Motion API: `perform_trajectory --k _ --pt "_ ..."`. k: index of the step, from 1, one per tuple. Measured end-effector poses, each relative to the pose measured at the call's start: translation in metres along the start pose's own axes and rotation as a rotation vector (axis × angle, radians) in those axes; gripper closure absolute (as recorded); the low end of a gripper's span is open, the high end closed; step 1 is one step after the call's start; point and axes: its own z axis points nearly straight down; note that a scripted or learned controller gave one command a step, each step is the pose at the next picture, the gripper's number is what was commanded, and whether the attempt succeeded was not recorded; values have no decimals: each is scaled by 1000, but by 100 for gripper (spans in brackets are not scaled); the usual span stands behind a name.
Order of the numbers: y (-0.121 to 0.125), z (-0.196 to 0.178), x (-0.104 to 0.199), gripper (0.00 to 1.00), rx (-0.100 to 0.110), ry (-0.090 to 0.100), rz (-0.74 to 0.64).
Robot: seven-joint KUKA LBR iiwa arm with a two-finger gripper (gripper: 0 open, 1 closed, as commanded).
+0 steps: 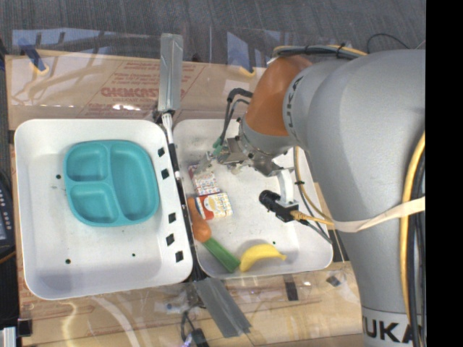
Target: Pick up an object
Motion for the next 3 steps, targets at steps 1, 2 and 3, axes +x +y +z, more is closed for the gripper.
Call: perform_trajectory --k 1,2,3 --pt "-67 -2 12 0 3 2 39" --pt "-30 0 -2 0 0 1 71" --pt "-49 -1 10 0 -4 -2 5"
